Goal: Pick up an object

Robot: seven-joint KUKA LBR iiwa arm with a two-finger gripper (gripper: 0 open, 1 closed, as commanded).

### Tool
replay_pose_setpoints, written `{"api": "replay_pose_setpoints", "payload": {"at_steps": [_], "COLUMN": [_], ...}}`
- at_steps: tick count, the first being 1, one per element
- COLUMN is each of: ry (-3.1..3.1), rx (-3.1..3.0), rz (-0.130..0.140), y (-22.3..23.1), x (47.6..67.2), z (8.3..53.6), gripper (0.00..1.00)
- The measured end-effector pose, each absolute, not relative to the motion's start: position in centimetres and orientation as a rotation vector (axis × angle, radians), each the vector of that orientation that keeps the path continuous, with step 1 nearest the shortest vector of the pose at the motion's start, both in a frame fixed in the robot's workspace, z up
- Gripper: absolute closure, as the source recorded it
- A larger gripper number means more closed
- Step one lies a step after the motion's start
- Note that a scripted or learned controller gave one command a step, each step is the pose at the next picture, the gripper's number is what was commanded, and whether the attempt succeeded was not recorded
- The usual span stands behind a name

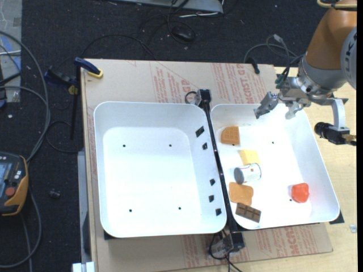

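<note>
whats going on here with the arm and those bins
A grey and orange robot arm is set to pick up an object. Its hand hangs open above the far edge of the right bin, holding nothing. That bin contains a white cup on its side, a red piece, two tan pieces, a yellow block and a brown bar.

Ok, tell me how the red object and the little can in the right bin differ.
The red object is rounded and bright red; the can is a white cylinder with a grey end, lying on its side. The red object sits alone; the can lies near the flat pieces. Both rest in the right bin.
</note>
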State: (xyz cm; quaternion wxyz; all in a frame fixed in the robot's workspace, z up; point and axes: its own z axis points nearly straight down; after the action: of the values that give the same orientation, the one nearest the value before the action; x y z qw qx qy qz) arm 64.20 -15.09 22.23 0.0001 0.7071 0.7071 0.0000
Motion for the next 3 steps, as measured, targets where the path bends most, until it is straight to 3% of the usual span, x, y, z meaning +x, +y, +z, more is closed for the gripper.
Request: {"api": "replay_pose_setpoints", "payload": {"at_steps": [1,2,3], "ry": [2.227,2.223,2.221], "rx": [2.228,2.222,2.222], "rz": [-0.009,-0.001,0.0], "y": [-13.6,-11.7,-11.8], "x": [60.1,56.4,56.5], "z": [9.7,9.2,10.3], "gripper": [0.0,0.0,1.0]}}
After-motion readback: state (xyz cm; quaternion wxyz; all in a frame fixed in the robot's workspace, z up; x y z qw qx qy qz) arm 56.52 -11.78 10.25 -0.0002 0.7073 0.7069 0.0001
